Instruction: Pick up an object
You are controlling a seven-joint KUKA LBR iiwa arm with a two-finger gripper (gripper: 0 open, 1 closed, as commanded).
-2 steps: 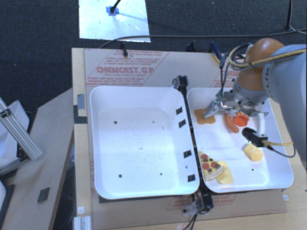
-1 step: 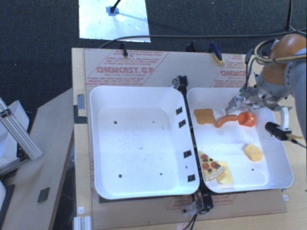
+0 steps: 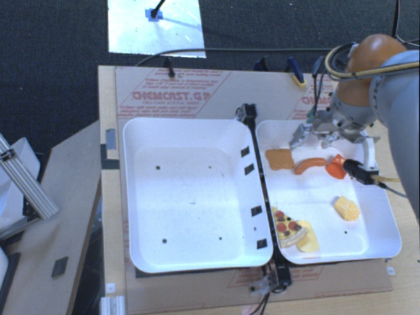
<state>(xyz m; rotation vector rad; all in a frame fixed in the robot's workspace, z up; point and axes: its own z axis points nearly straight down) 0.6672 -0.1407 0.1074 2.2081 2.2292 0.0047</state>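
Note:
My gripper (image 3: pixel 319 134) hangs over the far part of the right bin (image 3: pixel 377 245), at the end of the grey arm that reaches in from the right. Just below and in front of it lie a brown toast slice (image 3: pixel 280 159), a reddish sausage (image 3: pixel 310 166) and a small orange-red piece (image 3: pixel 336 168). Nearer the front of the same bin are a yellow corn piece (image 3: pixel 346 209), a pizza slice (image 3: pixel 287 227) and a pale yellow piece (image 3: pixel 309 241). I see nothing held in the gripper.
The left bin (image 3: pixel 131 176) adjoins the right one along a black hinge strip (image 3: pixel 257 189). Cables and a black connector (image 3: pixel 359 170) trail from the wrist over the right bin's far right side. Blue clamps (image 3: pixel 296 72) sit on the bench's far edge.

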